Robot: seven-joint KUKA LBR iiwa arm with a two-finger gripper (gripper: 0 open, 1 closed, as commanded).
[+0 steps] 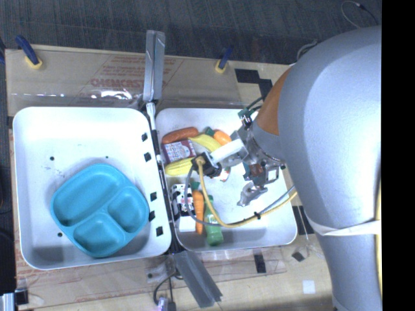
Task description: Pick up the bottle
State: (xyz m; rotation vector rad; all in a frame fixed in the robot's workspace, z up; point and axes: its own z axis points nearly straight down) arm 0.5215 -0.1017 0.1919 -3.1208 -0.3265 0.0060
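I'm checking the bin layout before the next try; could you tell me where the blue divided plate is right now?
The blue divided plate lies in the left bin, toward its front, across the divider from the pile of toy food in the right bin.

The one camera hangs fixed above the bench (78,67) and looks down at a slant, so the bench's far edge runs along the top of the picture and the dark floor (194,8) lies beyond it. It stands far enough back to take in both white bins whole, the left bin (26,173) and the right bin (279,229) side by side across the middle. The grey arm (337,141) comes in from the right and sits much nearer the lens, so its bulk covers that side of the picture and part of the right bin.
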